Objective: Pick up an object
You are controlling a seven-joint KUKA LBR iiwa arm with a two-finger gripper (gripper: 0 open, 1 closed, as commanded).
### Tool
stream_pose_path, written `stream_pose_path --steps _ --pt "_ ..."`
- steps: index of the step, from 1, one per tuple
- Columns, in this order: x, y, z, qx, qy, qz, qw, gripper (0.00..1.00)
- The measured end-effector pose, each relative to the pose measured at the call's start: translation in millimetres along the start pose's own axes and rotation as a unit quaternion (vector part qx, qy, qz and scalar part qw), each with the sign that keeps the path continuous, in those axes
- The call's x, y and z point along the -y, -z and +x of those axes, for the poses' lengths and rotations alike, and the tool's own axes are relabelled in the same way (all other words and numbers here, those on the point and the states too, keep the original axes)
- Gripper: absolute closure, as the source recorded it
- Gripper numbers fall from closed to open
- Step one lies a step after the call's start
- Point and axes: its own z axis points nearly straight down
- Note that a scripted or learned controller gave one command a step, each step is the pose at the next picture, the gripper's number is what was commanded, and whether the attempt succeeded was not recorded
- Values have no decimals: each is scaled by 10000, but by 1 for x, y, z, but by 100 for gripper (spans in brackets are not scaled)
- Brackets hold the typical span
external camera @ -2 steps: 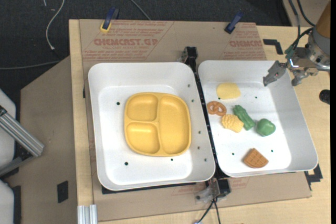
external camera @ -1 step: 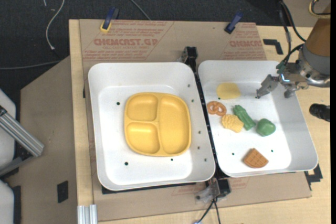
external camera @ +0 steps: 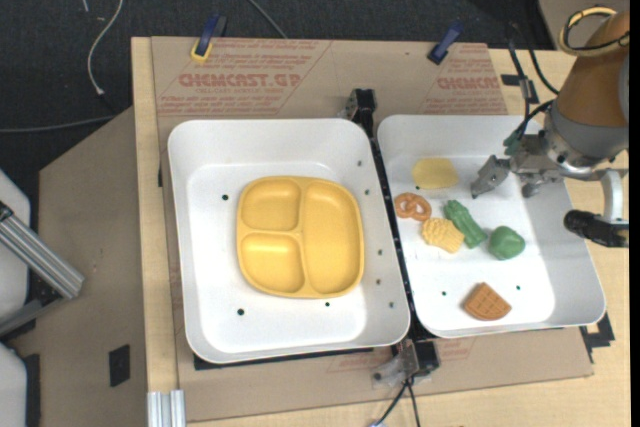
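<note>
Cardboard-topped counter [external camera: 300, 75] carries 2 shallow white bins; left one [external camera: 200, 215] has a yellow divided plate [external camera: 299, 237]. Gripper [external camera: 493, 177] hangs spread over the right bin [external camera: 560, 295], holding nothing, beside a pale yellow toy slab [external camera: 435, 173].

Single fixed camera, mounted above the worktop [external camera: 300, 75], looking down at a slant. Far edge of the worktop sits toward the top of frame, near edge toward the bottom. Distance moderate: both white bins fit whole, left bin [external camera: 200, 215] near centre, right bin [external camera: 560, 285] toward the right side. Dark floor [external camera: 80, 15] shows beyond and to the left. Arm [external camera: 592, 85] enters from frame right.
</note>
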Motion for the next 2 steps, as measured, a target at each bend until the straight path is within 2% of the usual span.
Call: stream_pose_path --steps 1,2 --pt "0 -48 1 1 -2 1 10000 0" --pt "-2 -34 1 7 0 -34 10000 100"
